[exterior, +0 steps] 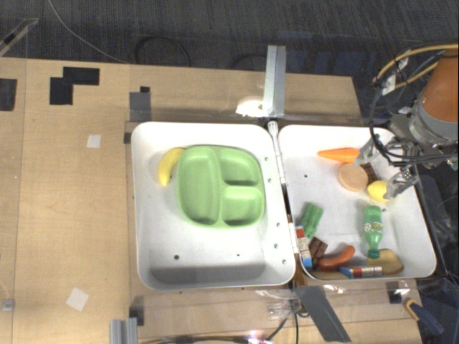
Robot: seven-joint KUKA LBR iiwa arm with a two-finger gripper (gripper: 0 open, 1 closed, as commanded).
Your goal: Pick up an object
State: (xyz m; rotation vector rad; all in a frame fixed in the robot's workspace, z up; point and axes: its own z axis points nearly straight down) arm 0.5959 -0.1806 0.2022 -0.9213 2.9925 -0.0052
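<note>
Resting just beside the gripper, the small round yellow lemon-like object lies unlifted in the right white bin; finger state cannot be told. The flat tan disc adjoins. Grasp and lift remain outstanding.

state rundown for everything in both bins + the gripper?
green tray: flat in the left bin, right way up, compartments bare
banana: lying against the tray's left edge
carrot: lying flat, right bin, top
tan disc: flat, below the carrot
lemon: resting beside the disc
green bottle: lying on its side
green block: lying tilted
sausage: lying along the bottom edge
gripper: low over the lemon, holding nothing visible
</note>
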